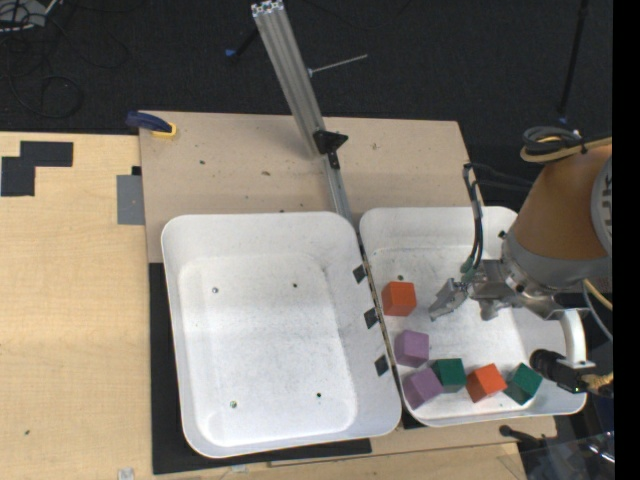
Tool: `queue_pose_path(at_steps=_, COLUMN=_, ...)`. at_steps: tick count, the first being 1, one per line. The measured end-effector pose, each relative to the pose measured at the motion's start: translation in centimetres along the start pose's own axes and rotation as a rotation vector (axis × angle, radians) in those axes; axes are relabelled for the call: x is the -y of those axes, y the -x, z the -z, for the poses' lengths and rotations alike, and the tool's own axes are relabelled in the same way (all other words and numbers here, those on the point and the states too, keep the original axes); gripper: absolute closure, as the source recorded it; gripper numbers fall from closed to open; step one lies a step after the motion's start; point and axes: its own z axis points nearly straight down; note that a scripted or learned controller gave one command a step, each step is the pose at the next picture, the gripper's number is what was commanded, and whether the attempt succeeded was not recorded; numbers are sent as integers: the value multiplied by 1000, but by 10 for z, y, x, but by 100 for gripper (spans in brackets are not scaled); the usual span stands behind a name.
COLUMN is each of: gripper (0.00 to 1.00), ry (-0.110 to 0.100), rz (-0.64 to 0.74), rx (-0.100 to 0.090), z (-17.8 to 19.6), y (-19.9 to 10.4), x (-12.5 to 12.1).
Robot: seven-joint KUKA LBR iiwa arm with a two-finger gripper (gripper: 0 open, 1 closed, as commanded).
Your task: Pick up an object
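The right bin (425, 226) holds several small blocks. An orange cube (399, 298) lies near its left wall. Below it sit two purple blocks (411, 347) (422, 385), a green block (450, 372), a red-orange block (486, 381) and another green block (523, 383) along the front wall. My gripper (462, 308) hangs over the middle of this bin, just right of the orange cube and above the row of blocks. Its fingers are spread open, and there is nothing between them.
The left bin (200, 238) lies beside the right one, with a shared ridge carrying black clips (370, 318). A slanted aluminium bar (295, 78) rises behind the bins. A blue and yellow clamp (151, 123) rests at the bench's far left corner.
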Motion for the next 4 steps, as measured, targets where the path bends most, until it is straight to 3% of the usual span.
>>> queue_pose_path(at_steps=1, gripper=0, ry=0, rz=-1, rx=-1, z=-62, y=-3, x=-5)
queue_pose_path(at_steps=2, gripper=0, ry=7, rz=-4, rx=0, z=-81, y=-4, x=-6)
queue_pose_path(at_steps=3, gripper=100, ry=7, rz=-14, rx=-1, z=-71, y=-2, x=-5)
queue_pose_path(at_steps=4, gripper=100, ry=13, rz=-5, rx=2, z=-10, y=-2, x=-1)
